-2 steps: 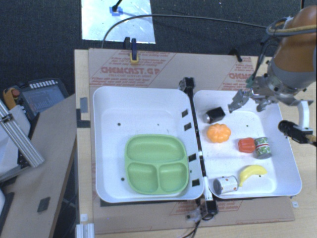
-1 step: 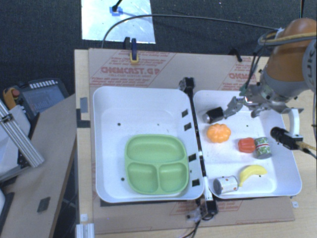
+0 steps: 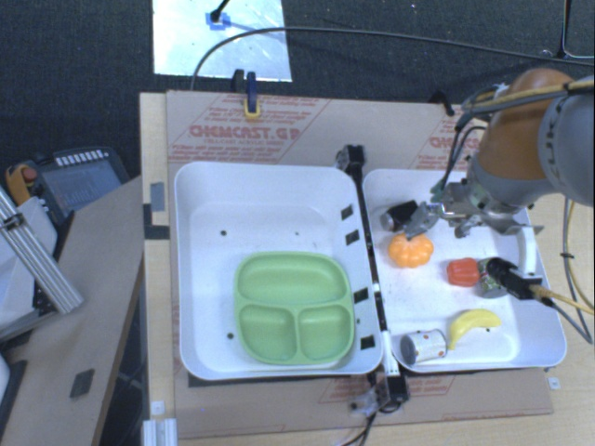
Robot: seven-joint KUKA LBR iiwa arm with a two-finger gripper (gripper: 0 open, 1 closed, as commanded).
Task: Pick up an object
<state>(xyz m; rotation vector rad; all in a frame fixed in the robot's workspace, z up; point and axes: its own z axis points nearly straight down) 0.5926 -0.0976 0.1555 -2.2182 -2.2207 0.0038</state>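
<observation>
gripper [image 3: 416, 216] seen low in right bin [image 3: 539, 347], fingers' state cannot be told. orange pumpkin [image 3: 410, 250] just at 6 o'clock of it; red block [image 3: 462, 272], banana [image 3: 473, 323] toward 4 o'clock.

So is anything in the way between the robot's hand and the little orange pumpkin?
Nothing visible is. The hand hangs just above the orange pumpkin in the right bin, with only bare white bin floor between them. The red toy, the banana and the small can lie off to the side, closer to the camera.
</observation>
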